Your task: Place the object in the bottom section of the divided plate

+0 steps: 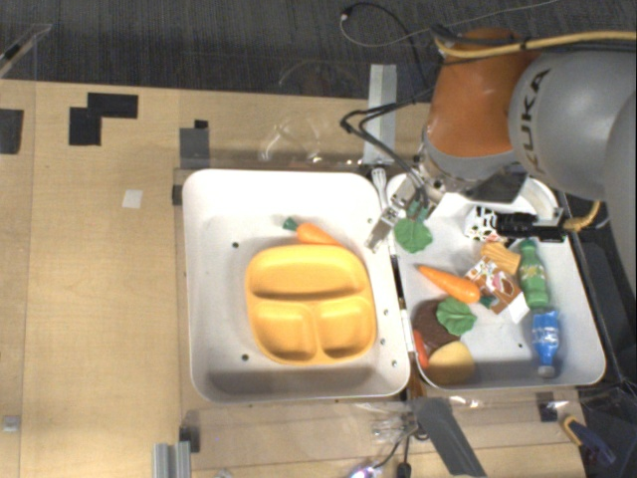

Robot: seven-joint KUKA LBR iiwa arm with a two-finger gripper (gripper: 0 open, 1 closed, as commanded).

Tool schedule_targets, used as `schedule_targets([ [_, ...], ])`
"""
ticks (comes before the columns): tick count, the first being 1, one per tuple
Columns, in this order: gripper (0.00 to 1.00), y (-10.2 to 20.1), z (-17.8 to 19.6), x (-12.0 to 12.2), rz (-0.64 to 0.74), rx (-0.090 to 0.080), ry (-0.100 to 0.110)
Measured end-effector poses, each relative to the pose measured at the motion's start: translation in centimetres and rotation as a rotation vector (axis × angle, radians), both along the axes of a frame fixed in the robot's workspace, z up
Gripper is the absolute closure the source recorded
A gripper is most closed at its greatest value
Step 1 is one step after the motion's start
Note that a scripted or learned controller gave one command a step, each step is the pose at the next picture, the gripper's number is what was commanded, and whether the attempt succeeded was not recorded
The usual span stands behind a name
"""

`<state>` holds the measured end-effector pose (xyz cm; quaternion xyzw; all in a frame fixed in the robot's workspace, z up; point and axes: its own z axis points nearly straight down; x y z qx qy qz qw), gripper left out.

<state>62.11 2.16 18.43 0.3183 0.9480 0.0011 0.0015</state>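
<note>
Wooden bench (90, 317), grey arm (557, 98) angled down from right, jaws (390, 219) between bins, grip indiscernible.

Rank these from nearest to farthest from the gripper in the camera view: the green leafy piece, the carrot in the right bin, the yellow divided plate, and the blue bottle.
Measured from the gripper, at the top of the rim between the bins:
1. Green leafy piece, right beside it in the right bin.
2. Carrot, lower in the right bin.
3. Yellow divided plate, in the left bin; its near corner rivals the carrot, its middle lies farther.
4. Blue bottle, far lower-right corner.
</note>
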Motion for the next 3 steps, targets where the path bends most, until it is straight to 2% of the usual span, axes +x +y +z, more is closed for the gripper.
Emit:
schedule_targets([
  [1, 0.00, 8.5, 5.3, -5.7, -0.028, 0.001, -0.002],
  [2, 0.00, 8.5, 5.3, -5.7, -0.028, 0.001, -0.001],
  [3, 0.00, 2.9, 15.6, -10.5, -0.270, 0.000, -0.002],
])
